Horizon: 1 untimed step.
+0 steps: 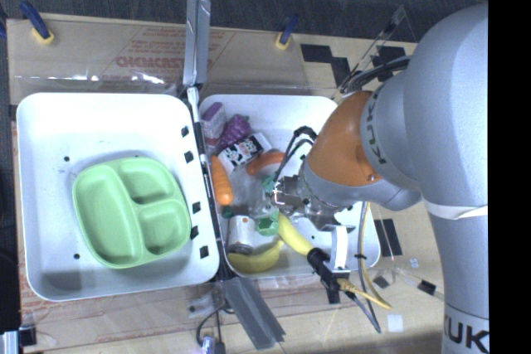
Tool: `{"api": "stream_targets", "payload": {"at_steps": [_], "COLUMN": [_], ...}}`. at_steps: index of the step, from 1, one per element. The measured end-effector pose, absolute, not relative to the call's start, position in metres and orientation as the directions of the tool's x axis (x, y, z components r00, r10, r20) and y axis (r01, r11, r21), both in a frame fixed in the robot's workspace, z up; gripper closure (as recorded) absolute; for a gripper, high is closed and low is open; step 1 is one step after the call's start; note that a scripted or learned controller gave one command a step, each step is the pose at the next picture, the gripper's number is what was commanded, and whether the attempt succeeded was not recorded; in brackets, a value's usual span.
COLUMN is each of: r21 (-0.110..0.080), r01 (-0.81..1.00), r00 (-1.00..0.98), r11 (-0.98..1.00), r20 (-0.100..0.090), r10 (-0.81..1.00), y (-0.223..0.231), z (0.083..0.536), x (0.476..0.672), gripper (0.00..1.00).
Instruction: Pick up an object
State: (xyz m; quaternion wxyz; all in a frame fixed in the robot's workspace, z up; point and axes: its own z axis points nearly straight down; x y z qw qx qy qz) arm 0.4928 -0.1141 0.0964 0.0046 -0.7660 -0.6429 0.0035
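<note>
Yellow curved banana lies low in the right shallow white bin, just below my gripper at centre frame. I cannot tell whether the gripper is released or clenched. A long orange carrot lies to its left. 1 green divided plastic tray sits in the left shallow white bin.

robotics lab: industrial arm over two white bins, blue clamps on a cardboard bench top
</note>
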Motion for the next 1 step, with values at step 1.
{"api": "stream_targets", "payload": {"at_steps": [1], "r21": [-0.005], "r01": [1.0], "r00": [0.022], "r11": [-0.022], "r20": [0.001], "r10": [1.0], "y": [-0.1236], "z": [0.1309], "x": [0.4999], "gripper": [1.0]}}
